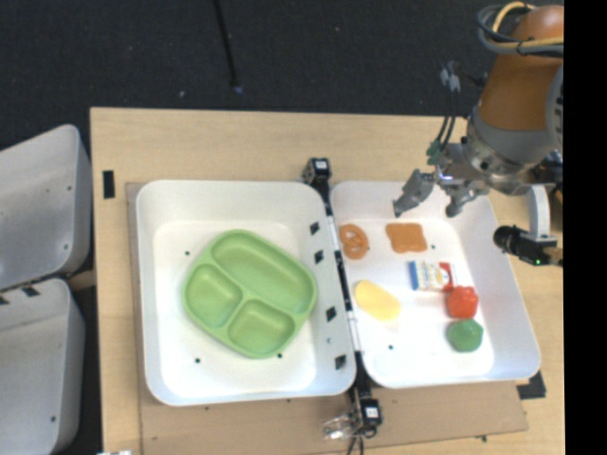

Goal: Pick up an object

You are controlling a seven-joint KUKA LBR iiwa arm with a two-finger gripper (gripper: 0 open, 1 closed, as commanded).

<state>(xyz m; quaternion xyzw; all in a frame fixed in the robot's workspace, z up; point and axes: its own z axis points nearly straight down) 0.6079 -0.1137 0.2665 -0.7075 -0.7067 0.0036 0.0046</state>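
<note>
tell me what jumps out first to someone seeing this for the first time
The big green divided plate in the left bin draws the eye first. Next come the small toy foods in the right bin, and the pincer, fingers apart, above the orange toast piece.

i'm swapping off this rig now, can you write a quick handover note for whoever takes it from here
Gripper: open, holding nothing, hovering over the far end of the right bin.
Right bin holds: pretzel, orange-brown flat piece, small blue and white packet, yellow item, red item, green item.
Left bin holds the green divided plate.
Done: nothing picked yet.
Left: come down on one object, close on it and lift. The orange-brown piece looks nearest the gripper.
</note>
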